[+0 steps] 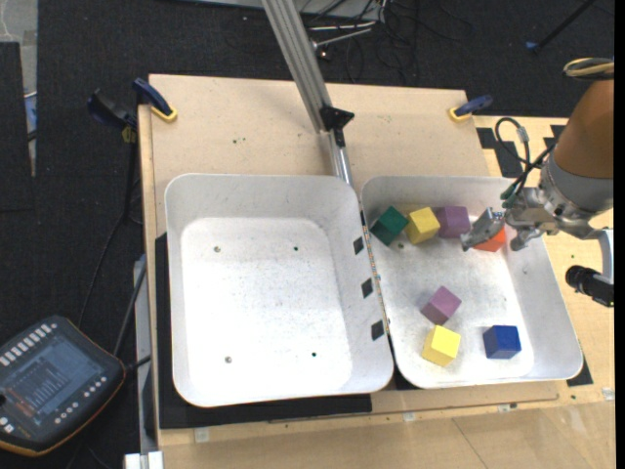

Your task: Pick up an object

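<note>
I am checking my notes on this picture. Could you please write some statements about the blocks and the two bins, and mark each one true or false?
1. All the blocks lie in the right bin. True.
2. A green block touches a yellow block. True.
3. The blue block lies at the far edge of the bin. False: it lies near the front edge.
4. There are three yellow blocks. False: two, the second being near the front.
5. The end effector is over the left bin. False: it is by an orange block in the right bin.

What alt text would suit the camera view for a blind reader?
The pincer sits at an orange block in the right bin, which also holds green, yellow, purple, purple, yellow and blue blocks.
</note>
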Motion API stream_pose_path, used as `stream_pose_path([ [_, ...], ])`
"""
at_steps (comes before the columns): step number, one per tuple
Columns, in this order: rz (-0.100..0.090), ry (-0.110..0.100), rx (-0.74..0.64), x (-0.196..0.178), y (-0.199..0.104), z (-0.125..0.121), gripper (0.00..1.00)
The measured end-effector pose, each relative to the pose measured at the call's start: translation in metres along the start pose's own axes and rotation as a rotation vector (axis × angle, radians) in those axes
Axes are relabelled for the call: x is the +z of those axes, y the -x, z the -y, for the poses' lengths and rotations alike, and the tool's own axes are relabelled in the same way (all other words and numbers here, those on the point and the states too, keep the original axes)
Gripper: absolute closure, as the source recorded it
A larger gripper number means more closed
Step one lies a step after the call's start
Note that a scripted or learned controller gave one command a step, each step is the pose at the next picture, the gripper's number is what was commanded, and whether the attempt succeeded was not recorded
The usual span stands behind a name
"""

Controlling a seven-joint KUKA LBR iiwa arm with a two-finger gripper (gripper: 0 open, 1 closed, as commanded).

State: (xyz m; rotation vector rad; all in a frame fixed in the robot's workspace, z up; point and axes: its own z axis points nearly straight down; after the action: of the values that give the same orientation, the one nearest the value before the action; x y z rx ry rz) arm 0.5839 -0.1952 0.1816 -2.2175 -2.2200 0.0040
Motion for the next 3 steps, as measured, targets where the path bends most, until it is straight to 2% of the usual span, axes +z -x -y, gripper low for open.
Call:
stream_pose_path([
  [1, 0.000, -0.001, 0.002, 0.052, -0.002, 0.011, 0.00],
  [2, 0.001, 0.002, 0.001, 0.088, -0.002, 0.011, 0.00],
  [3, 0.002, 0.007, 0.001, 0.076, -0.002, 0.010, 1.00],
])
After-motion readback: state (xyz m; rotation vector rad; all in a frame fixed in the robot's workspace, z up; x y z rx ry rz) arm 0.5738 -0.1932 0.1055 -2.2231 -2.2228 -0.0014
